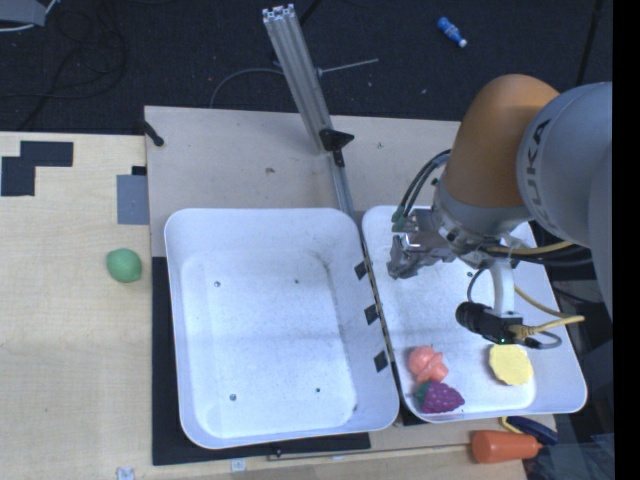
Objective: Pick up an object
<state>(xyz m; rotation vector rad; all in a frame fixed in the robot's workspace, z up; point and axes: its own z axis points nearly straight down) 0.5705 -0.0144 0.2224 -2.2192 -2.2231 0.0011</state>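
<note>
Arm enters from right, gripper (408,260) low over the far-left part of the right bin (560,388), close to the divider between bins; cannot tell its state. Nothing seen held. Objects sit at the near end of the right bin: orange-pink piece (428,362) touching purple grape bunch (440,398) just nearer, yellow piece (511,365) to their right, apart from them. All well apart from gripper. Left bin (190,238) beside it. Green ball (124,265) on the bench left of the bins. Orange object (503,446) outside the right bin's near edge.
</note>
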